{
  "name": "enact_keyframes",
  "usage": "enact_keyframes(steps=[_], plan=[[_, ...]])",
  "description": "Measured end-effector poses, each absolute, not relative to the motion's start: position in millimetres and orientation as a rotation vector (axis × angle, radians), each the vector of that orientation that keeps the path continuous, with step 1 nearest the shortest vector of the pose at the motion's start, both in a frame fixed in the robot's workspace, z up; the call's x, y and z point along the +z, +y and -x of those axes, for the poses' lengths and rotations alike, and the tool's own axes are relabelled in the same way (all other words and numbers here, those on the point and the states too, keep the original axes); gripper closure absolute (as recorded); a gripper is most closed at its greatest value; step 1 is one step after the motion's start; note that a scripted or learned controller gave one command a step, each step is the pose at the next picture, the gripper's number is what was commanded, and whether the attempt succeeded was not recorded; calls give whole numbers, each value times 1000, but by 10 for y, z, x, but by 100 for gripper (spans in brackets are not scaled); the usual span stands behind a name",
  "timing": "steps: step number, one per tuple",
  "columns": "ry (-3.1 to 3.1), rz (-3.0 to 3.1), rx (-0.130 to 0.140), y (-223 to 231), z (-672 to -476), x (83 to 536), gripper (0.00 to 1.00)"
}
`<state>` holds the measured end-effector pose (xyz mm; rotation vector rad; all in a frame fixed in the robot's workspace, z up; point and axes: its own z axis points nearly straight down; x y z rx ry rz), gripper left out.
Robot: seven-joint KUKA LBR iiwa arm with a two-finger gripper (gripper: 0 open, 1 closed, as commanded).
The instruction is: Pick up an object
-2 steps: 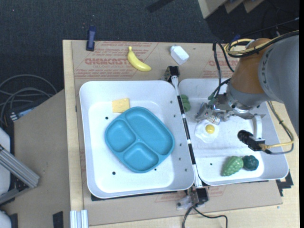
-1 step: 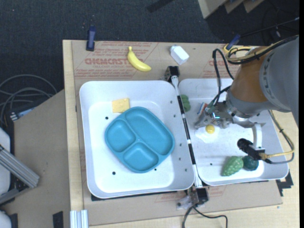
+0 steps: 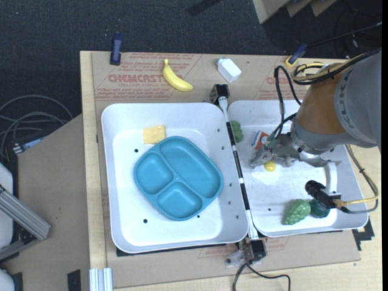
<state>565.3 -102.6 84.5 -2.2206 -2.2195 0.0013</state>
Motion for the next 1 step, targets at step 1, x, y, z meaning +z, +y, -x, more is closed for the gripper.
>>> enact_keyframes(steps=[1], plan=[[-2224,2228,-5,-1036,-5677,972,100]])
